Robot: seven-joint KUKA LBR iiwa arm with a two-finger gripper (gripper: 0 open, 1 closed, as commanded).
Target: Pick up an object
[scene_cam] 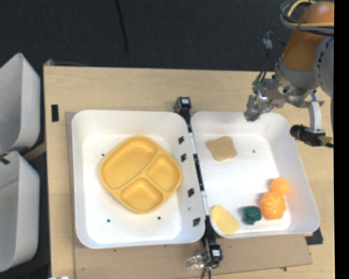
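Note:
The right bin [296, 156] holds a tan square piece [221, 148] near its far left, a pale yellow oval piece [224, 219] at the near left, a small dark green piece [251, 214] beside it, and two orange fruit-like pieces [274, 204] [280, 185] at the near right. My gripper [253, 111] hangs over the far edge of the right bin, to the right of and beyond the tan piece, well apart from every object. Nothing shows between its fingers.
The left bin [84, 214] carries a yellow divided plate [140, 173] in its middle. A black-clipped ridge [192, 167] separates the two bins. White housings [9, 156] stand at the far left. The wooden bench [134, 86] runs behind the bins.

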